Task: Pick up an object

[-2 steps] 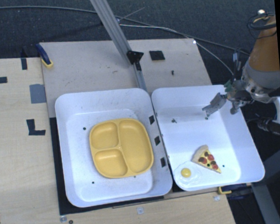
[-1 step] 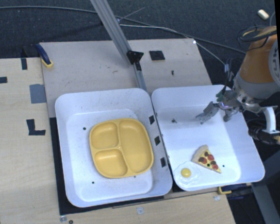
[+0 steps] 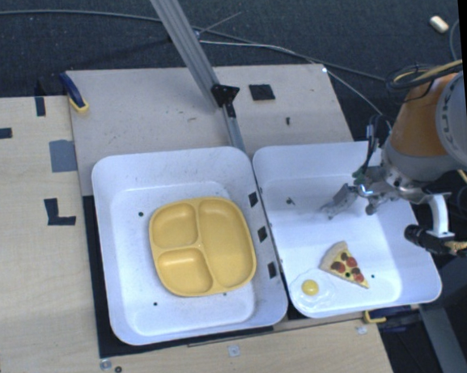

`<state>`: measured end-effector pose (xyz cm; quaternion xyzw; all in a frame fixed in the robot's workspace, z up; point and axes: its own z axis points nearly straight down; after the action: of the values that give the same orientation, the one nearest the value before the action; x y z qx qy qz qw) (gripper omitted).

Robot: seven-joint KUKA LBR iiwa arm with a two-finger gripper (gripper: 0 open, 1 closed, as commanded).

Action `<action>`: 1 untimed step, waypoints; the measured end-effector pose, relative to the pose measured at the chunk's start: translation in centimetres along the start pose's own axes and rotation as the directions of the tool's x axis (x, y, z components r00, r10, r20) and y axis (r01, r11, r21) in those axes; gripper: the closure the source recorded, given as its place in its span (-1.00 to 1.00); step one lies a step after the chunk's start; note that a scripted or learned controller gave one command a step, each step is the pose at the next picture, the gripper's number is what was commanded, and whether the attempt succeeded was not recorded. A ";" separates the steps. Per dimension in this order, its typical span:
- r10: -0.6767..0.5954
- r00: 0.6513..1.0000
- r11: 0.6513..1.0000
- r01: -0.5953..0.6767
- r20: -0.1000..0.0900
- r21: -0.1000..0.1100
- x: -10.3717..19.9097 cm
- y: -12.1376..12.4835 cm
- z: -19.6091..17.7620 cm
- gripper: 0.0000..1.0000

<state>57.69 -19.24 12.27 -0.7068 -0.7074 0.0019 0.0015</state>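
A wooden bench [image 3: 27,240] is seen from above, marked with dark tape patches and crossed by a slanted metal pole [image 3: 194,55]; dark carpet lies beyond its far edge, with thin cables trailed across it. Two shallow white bins are set side by side on the bench. The left bin [image 3: 116,232] is occupied by a yellow divided plate [image 3: 202,246] with three compartments, placed near its centre. The right bin [image 3: 377,161] is entered from the right by the grey arm [image 3: 432,136] (orange band visible above the wrist). The gripper [image 3: 340,201] is positioned over the upper middle of the right bin, pointing left; its fingers are seen slightly parted, with nothing between them.

Two small objects are found in the near part of the right bin. A toy pizza slice [image 3: 344,264], tan crust with red and dark toppings, is lying flat, point toward the near right, below the gripper and apart from it. A toy fried egg [image 3: 311,288] (white with yellow yolk) is lying just left of the slice, near the bin's front left corner.
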 end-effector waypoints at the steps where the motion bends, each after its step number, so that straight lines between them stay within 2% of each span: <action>1: -0.002 1.000 1.000 0.002 0.000 -0.002 0.1 0.1 -1.2 1.00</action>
<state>57.77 -19.15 13.47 -0.7062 -0.7080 0.0011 0.0009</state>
